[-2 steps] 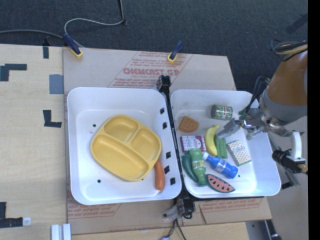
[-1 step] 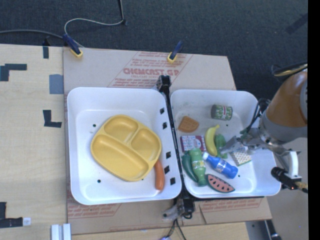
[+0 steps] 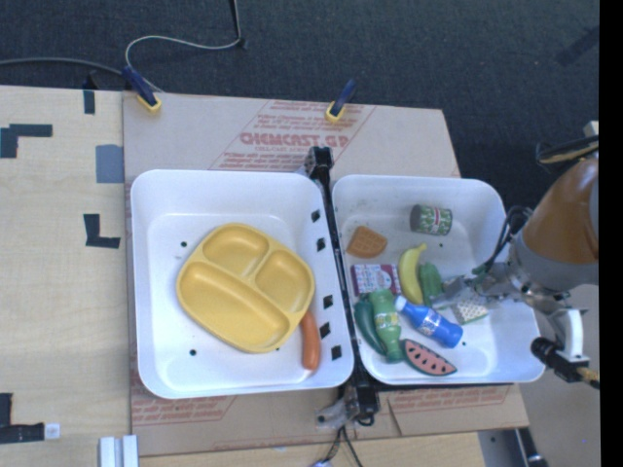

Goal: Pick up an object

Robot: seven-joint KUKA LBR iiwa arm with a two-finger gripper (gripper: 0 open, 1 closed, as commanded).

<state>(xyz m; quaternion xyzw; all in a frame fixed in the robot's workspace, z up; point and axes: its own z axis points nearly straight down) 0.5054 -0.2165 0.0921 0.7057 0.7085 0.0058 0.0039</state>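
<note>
Reaching in from the right of the frame, hand (image 3: pixel 465 295) hovering low in the right white bin (image 3: pixel 487 195), grip state impossible to tell. Hanging just beside a small pale checkered piece (image 3: pixel 472 310) and blue plastic bottle (image 3: pixel 431 324), lower right. Worth lowering squarely over one item, avoiding the crowded yellow banana (image 3: pixel 412 272) and green toys (image 3: pixel 382 326).

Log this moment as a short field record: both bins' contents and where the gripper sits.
left bin: yellow divided plate; orange carrot by its lower right edge
right bin: can, orange wedge, banana, blue bottle, green bottle, watermelon slice
gripper: low over the right bin's right side, beside the blue bottle
grasp: cannot tell
</note>
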